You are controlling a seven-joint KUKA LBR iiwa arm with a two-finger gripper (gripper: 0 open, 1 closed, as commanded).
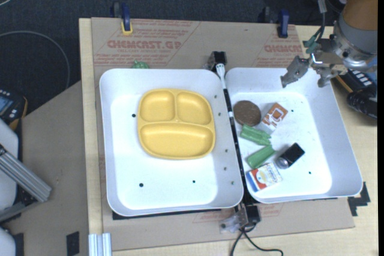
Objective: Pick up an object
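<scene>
camera view: gripper (308,73) hangs above the right bin's (336,147) far edge, fingers spread apart, nothing between them. disc (246,112), carton (275,115), green pieces (258,147), black block (290,154) lie below. yellow plate (176,123) sits in left bin (120,147).

Grey arm (360,39), orange band (363,6).

The gripper (308,73) hangs open over the far edge of the right bin (336,147), nothing between its fingers; below and left of it lie a brown disc (246,112), two green pieces (257,145) and a small black block (291,154); further left, a yellow divided plate (176,123) sits in the left bin (120,147).
</scene>
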